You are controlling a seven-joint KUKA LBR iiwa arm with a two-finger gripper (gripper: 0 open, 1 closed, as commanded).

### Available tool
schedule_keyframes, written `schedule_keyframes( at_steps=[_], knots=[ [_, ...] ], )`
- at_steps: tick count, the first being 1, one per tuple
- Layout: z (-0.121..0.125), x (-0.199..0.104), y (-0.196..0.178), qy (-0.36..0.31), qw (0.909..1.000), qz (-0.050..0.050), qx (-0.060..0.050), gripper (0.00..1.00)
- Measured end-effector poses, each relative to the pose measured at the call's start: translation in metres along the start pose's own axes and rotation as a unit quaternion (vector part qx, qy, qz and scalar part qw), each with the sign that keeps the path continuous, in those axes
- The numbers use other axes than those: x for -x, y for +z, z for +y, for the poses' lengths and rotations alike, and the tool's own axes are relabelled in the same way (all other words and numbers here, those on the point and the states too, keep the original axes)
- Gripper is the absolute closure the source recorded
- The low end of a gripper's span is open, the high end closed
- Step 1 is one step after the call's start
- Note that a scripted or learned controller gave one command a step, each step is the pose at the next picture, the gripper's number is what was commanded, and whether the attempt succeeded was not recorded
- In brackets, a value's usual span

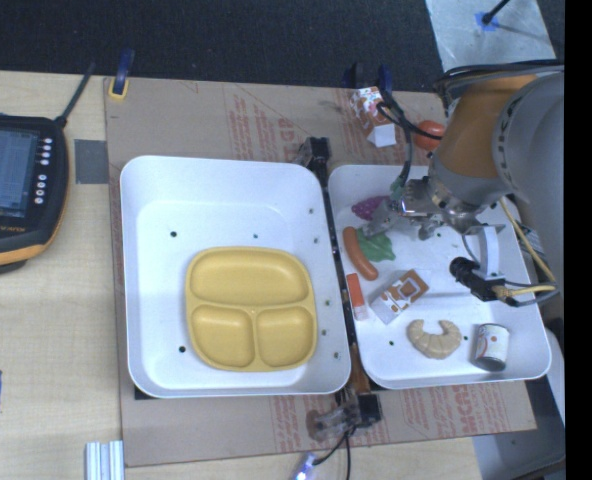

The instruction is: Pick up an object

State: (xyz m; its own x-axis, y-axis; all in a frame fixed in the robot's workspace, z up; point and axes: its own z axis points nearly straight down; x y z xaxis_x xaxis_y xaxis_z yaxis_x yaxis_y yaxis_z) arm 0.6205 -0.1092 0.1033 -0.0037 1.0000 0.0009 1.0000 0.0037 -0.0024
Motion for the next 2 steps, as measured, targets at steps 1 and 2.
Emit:
schedule_keyframes(
  at_steps=[1,2],
  knots=[
    [0.0358,-0.0052,0.0113,0.000,1.0000,0.000,0.000,0.00],
    [0.0359,0.0047,0.0111,0.000,1.0000,-0.001,0.001,0.00]
  ],
)
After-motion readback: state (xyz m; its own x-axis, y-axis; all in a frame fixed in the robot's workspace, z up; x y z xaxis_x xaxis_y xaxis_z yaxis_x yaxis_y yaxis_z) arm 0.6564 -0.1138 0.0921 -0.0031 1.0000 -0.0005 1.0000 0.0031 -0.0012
